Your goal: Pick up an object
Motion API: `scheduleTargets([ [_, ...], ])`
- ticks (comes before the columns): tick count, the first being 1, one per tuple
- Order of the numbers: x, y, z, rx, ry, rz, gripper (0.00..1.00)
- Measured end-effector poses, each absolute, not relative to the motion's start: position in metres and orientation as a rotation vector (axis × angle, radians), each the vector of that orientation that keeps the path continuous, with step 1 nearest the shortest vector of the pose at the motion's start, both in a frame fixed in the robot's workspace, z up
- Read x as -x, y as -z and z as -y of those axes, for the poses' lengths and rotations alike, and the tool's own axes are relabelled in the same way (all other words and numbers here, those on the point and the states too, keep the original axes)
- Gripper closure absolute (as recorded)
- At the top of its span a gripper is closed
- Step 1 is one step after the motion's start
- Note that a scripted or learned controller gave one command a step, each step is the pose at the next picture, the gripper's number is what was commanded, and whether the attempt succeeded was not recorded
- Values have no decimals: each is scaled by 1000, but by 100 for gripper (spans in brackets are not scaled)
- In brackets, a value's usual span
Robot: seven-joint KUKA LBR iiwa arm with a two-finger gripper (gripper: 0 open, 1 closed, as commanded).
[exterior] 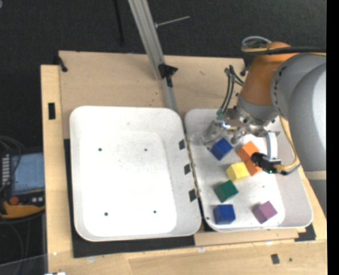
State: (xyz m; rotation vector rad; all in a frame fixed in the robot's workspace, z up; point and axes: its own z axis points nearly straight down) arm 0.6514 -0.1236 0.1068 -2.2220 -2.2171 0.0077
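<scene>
While the left bin (126,171) sits bare, blocks (232,172) fill the right bin (292,202).

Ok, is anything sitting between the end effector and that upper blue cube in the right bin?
Nothing visible does. The end effector hangs right over the upper blue cube, at its top edge. The orange block and yellow cube lie off to the side.

Grey arm (304,90), orange wrist band, black cables, silvery metal claw (218,132)
</scene>
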Motion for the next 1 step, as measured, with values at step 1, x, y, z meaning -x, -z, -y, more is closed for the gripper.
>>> scheduleTargets([
  [1,-652,-97,125,2227,-3,2217,0],
])
